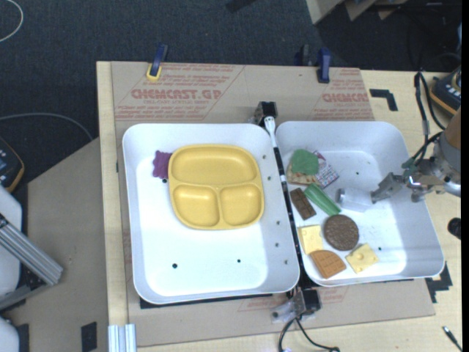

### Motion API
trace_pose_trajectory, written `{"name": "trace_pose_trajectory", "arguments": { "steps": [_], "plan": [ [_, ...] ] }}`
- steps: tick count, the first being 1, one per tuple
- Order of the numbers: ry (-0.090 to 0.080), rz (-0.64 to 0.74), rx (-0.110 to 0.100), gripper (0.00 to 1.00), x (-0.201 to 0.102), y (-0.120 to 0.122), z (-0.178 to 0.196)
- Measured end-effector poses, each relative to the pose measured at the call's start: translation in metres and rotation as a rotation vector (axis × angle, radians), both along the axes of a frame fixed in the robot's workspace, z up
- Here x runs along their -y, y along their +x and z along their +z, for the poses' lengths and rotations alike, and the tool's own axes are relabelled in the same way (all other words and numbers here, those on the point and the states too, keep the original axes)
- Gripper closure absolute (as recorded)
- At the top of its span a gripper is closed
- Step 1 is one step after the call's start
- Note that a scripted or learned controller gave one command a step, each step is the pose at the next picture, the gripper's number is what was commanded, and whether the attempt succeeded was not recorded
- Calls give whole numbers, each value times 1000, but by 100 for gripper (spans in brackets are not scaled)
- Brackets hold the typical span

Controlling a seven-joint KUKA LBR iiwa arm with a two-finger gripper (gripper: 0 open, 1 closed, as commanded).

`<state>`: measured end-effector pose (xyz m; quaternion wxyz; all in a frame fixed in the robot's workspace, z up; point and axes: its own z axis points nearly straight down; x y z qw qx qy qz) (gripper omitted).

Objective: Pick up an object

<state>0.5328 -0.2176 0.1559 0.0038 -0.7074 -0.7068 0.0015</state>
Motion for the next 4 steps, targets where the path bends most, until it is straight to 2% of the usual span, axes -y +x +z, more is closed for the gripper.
{"name": "trace_pose_trajectory", "arguments": {
  "steps": [1,2,3,4],
  "plan": [
    [3,1,6,0,2,11,-49],
    [6,3,14,0,0,16,-61],
    [0,3,32,100,1,22,-45],
    [-7,2,13,100,0,25,-1]
  ]
}}
